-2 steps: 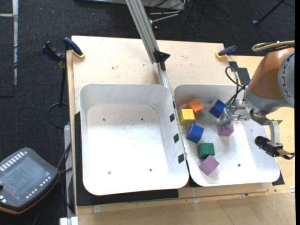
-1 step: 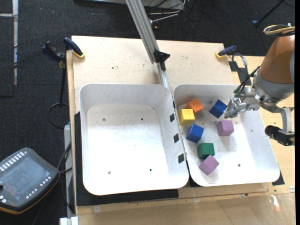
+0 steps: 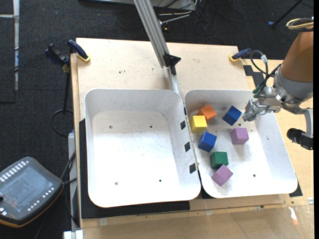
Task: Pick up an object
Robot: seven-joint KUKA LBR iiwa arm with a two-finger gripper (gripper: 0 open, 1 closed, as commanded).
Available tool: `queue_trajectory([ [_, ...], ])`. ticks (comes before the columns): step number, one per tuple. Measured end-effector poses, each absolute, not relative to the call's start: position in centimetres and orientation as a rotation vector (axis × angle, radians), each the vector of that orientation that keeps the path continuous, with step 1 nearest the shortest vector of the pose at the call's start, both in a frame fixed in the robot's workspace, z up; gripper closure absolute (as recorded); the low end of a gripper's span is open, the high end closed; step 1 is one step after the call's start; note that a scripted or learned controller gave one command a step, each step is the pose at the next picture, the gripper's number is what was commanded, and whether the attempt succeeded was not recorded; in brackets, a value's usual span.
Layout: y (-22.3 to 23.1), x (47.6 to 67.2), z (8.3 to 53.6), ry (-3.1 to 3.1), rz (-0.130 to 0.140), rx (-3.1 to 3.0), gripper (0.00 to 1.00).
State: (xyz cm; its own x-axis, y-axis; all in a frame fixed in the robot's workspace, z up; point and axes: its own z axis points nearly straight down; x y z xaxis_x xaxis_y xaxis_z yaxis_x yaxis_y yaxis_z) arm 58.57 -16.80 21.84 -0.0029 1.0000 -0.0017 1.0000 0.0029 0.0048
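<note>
Arm (image 3: 299, 63) cut off by the right edge; handheld pendant (image 3: 25, 195) cropped at the lower left; gripper (image 3: 247, 114) too small to resolve

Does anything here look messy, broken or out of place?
Nothing stands out. Seven small coloured cubes lie loosely scattered at odd angles in the right white bin, none spilled outside. The gripper hovers beside the blue cube nearest it.

You had seven small cubes in the right bin (image 3: 279, 148), toward its left wall: orange cube (image 3: 209, 112) and yellow cube (image 3: 199, 123) touching near the far-left corner; two blue cubes (image 3: 232, 115) (image 3: 207, 141); two purple cubes (image 3: 239, 135) (image 3: 222, 175); green cube (image 3: 219, 159) just beside the nearer purple one.
</note>
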Motion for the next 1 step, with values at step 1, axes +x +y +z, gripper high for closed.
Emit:
queue_trajectory([
  [1, -11.51, 58.6, 21.93, 2.23, 0.002, 2.213, 1.0],
])
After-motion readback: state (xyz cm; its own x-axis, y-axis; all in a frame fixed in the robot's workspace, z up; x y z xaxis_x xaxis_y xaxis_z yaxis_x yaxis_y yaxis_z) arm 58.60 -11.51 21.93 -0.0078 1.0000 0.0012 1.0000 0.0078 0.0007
